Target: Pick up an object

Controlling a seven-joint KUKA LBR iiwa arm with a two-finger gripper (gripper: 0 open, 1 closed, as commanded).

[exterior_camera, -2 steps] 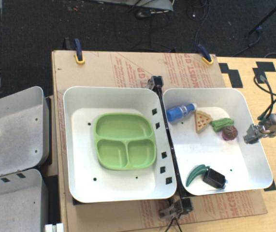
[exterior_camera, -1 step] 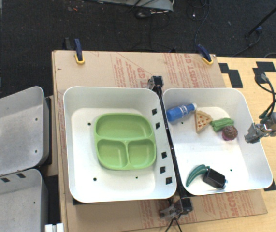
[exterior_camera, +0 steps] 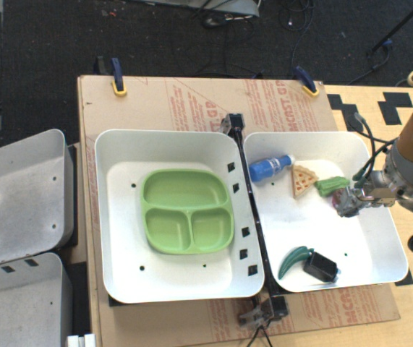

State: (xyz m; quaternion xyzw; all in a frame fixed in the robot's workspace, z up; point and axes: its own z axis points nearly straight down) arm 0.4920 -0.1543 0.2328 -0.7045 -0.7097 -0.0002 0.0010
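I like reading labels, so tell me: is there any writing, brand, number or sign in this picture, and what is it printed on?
Red print on the brown board under the two white bins: it lies turned away from the camera, in mirrored-looking letters, too faint and skewed to read with confidence.
Blue bottle: no readable label.
Green divided plate, black block, bins: no writing visible.

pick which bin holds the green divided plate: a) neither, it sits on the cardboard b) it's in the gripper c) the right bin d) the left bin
d: the green divided plate lies flat in the left bin, while the right bin holds the blue bottle and other small items, with the gripper low over them.
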